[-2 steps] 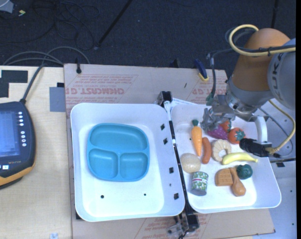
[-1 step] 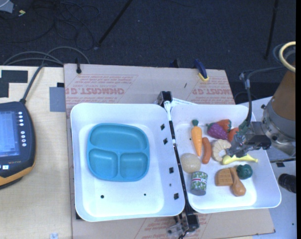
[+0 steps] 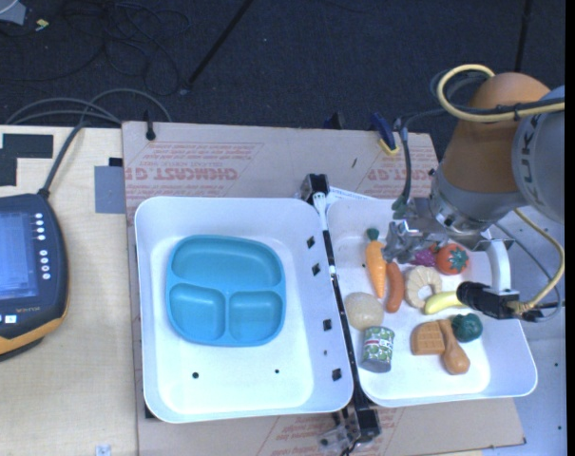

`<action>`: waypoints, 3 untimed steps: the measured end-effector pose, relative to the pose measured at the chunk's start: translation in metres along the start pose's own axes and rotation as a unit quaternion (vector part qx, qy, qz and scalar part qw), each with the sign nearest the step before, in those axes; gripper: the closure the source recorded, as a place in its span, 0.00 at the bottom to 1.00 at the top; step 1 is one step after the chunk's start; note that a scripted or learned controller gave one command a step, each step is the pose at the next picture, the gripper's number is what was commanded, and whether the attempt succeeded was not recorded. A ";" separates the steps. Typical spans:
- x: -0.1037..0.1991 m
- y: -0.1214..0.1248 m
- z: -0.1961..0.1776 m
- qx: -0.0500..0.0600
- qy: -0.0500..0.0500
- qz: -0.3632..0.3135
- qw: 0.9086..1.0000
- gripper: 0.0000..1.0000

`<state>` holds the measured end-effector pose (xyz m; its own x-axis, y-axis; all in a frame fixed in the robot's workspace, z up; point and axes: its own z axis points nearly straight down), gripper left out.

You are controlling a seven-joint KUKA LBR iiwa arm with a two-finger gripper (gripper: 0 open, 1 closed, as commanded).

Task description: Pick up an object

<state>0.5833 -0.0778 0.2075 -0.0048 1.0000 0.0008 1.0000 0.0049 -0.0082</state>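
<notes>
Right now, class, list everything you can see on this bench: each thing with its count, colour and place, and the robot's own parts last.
Bins: 2, white, side by side; left bin, right bin.
Divided plate: 1, blue, in the left bin.
Carrot: 1, orange, right bin, near the divider.
Sausage: 1, reddish orange, beside the carrot.
Potato: 1, beige, below the carrot.
Can: 1, grey and green, front of right bin.
Banana: 1, yellow, right bin centre.
Tomato: 1, red, beside the gripper.
Broccoli: 1, dark green, right bin.
Bread pieces: 2, brown, front right.
Pendant: 1, yellow and black, far left.
Arm: 1, grey and orange, from the right.
Gripper: 1, grey, over the right bin.
</notes>
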 end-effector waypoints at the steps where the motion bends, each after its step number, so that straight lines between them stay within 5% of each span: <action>1: 0.109 -0.021 -0.148 -0.008 0.002 -0.004 1.000 1.00; 2: 0.106 -0.093 -0.328 -0.010 0.000 0.002 1.000 1.00; 3: 0.118 -0.109 -0.178 0.007 -0.002 0.001 1.000 1.00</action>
